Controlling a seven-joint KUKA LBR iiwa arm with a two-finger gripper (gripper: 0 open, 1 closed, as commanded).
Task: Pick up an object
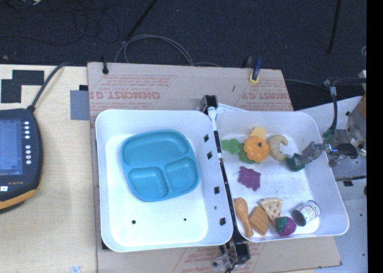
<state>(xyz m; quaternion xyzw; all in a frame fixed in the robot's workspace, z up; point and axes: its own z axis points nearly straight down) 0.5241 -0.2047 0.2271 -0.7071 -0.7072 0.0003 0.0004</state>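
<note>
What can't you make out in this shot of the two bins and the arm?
- Arm: cut off by the camera view's right edge.
- Tool: too small and blurred to tell open from shut, or whether it touches the dark green piece.
- Can: label too small to read.
- Handheld screen: cut off by the left edge.

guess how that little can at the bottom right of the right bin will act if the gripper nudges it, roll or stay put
The small can seems to lie on its side near the bin's rim, so it would probably roll rather than slide. Its smooth round body looks likely to slip from a loose pinch. The purple toy close beside it might stop a roll that way.
</note>
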